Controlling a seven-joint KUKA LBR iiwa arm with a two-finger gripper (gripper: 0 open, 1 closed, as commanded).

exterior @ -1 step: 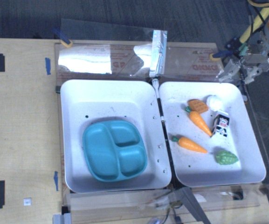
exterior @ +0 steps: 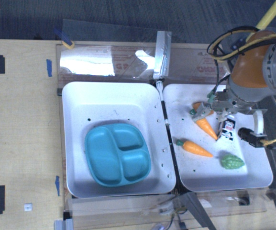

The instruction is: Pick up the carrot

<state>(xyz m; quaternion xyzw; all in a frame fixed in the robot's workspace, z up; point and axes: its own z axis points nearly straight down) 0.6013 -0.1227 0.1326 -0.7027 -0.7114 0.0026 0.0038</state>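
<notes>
The grey arm with the orange band (exterior: 252, 71) runs off the right edge, so its base is cut away. The two-finger gripper (exterior: 217, 110) hangs over the far part of the right white bin (exterior: 252, 178), its fingertips too small and cluttered to read. It hides the leafy end of the farther orange carrot (exterior: 206, 126).

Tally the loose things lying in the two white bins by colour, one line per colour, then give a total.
Orange: 2, a carrot lying in the middle of the right bin and a second carrot beside the gripper
Green: 1, a bumpy green item in the right bin
Blue: 1, a divided plate in the left bin
Total: 4
</notes>
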